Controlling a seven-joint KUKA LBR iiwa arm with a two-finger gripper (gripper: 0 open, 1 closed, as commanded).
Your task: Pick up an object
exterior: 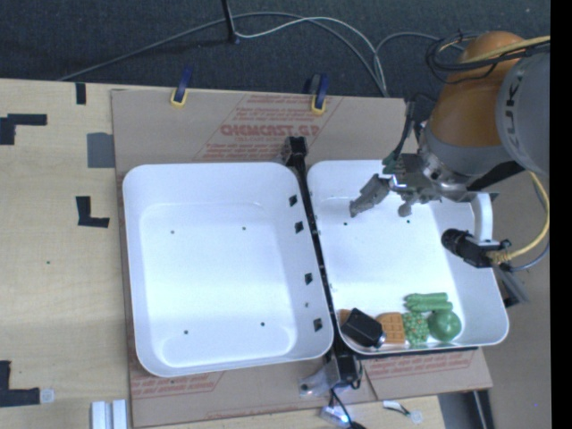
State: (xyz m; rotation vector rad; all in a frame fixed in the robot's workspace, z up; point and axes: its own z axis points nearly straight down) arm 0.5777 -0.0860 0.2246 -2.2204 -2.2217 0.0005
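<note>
In the camera view, the grey two-finger gripper [386, 199] is hovering over the upper part of the right-hand shallow white bin [357, 248], its jaws spread apart and holding nothing. A black rounded object [363, 328], an orange waffled piece [390, 327] and green bumpy toys [429, 317] are lying along that bin's near edge, well apart from the gripper.

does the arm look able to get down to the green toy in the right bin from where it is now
Probably yes. The end effector hangs over the right bin's bare upper half, and nothing lies between it and the green toy. But the toy sits tight in the near corner against the wall and other items, which may crowd the grasp.
</note>
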